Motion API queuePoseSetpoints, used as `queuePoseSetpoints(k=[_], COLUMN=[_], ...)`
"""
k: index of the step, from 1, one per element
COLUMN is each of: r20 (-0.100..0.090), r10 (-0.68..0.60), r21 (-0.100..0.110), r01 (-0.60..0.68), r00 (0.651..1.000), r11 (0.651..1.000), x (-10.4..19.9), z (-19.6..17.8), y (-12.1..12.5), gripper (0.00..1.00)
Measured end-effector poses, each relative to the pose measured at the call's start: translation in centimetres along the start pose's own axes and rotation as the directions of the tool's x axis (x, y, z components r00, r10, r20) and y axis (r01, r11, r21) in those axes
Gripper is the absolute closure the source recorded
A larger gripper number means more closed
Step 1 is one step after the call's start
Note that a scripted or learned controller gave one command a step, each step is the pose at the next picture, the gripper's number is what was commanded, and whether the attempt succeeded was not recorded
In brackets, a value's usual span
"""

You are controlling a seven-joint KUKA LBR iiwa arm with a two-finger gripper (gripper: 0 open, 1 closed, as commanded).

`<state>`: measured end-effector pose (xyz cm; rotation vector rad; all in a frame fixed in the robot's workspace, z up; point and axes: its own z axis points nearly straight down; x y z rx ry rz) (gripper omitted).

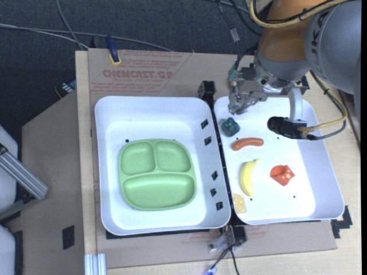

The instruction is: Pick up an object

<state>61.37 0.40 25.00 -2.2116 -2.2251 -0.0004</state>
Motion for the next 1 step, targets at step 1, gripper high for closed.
queuePoseSetpoints(k=[1], r20=[0.001], r10=[0.001], r21=[0.002], r01=[-0.001], r00=[1.000], r11=[1.000], x=[4.80], z=[1.60], y=[-0.90], gripper=[1.00])
